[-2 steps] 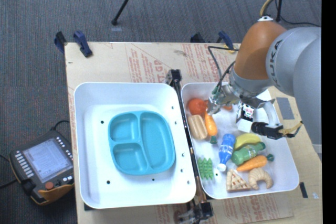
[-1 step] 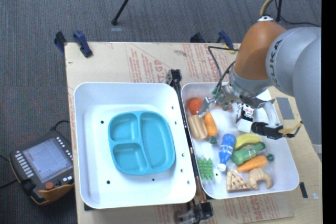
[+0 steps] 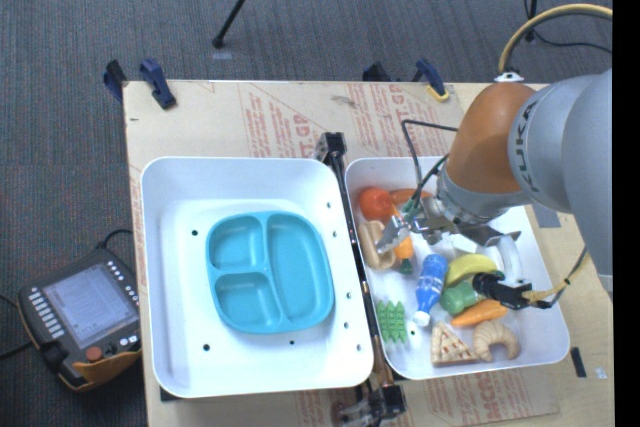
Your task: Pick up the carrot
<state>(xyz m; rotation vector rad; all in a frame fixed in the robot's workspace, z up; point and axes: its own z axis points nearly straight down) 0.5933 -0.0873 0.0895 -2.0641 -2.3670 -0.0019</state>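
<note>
Two shallow white bins sit side by side on the bench: the left bin (image 3: pixel 160 315) holds a teal divided plate (image 3: pixel 270 271), and the right bin (image 3: pixel 545 340) is crowded with toy food. The arm (image 3: pixel 540 150) comes in from three o'clock, its orange band bulging above the wrist, and the gripper (image 3: pixel 400 237) is low in the upper left part of the right bin. Whether the gripper is open or closed on anything cannot be told from this view; a small orange piece (image 3: pixel 404 251) shows just under it, but what it is stays unclear.

The carrot (image 3: pixel 479 314) lies in the lower right part of the right bin, at about four o'clock from the gripper and well apart from it, tilted with one end toward the bin's right wall. A green pepper (image 3: pixel 459 299) touches it at ten o'clock, and a yellow banana (image 3: pixel 471 267) lies just beyond at twelve. A blue and white bottle (image 3: pixel 429 287) rests between the gripper and the carrot. A tomato (image 3: pixel 376 203) sits at eleven o'clock from the gripper. At six o'clock from the carrot lie a croissant (image 3: pixel 497 343) and a waffle wedge (image 3: pixel 451 345), with a green studded piece (image 3: pixel 392 320) at nine o'clock
</note>
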